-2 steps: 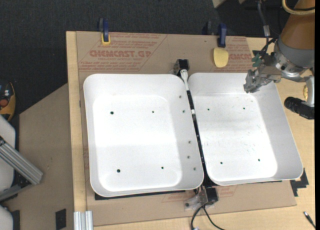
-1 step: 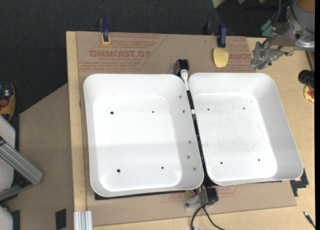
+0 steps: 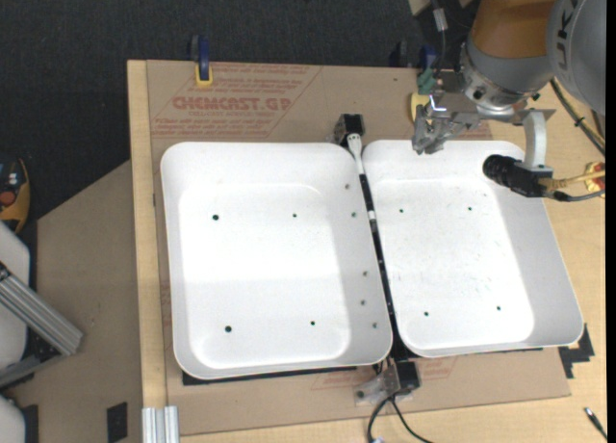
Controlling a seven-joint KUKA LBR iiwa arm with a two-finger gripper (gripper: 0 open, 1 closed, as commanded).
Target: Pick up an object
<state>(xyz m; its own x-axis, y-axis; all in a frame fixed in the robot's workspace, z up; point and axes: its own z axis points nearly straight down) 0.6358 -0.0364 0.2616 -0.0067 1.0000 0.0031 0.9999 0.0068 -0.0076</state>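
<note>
gripper (image 3: 427, 139): hanging over the far rim of the right bin (image 3: 478, 289), close to its far left corner, pointing down

grip state: can't tell open or closed from here, too small and shiny; not seeing anything being carried

thing to pick: struggling to pin this one down, can't tell where it's lying; just picking out small dark dots (image 3: 401, 210) on the right bin's floor and more on the left bin (image 3: 260, 268) (looking like fixed marks or screw heads, not loose stuff)

direction that matters: guessing at coming nearward and down off the rim into the right bin, being right above that one and well apart from the left bin's middle

long axis: not calling it without a clear target

hidden bits: losing the arm (image 3: 525, 17) off the top right edge, and losing a patch of the right bin's far right side behind the wrist
</note>
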